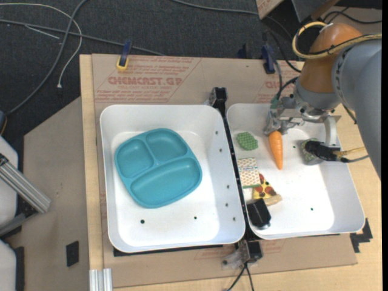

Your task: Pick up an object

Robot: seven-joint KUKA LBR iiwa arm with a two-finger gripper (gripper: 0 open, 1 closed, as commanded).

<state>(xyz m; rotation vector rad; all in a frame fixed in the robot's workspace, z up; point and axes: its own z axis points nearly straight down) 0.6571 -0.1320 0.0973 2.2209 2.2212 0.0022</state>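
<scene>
Right bin (339, 217), front to back along its left wall: black block (259, 213), pizza toy (265, 192), patterned card (247, 170), green pad (246, 140). Carrot (276, 149) lies mid-bin, top end touching gripper (277, 125); can't tell if fingers grip it. Left bin (115, 223): blue tray (158, 167).

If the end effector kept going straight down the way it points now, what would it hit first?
Most likely the top end of the orange carrot, which lies just under the end effector in the right bin; depth is hard to judge from above.
</scene>
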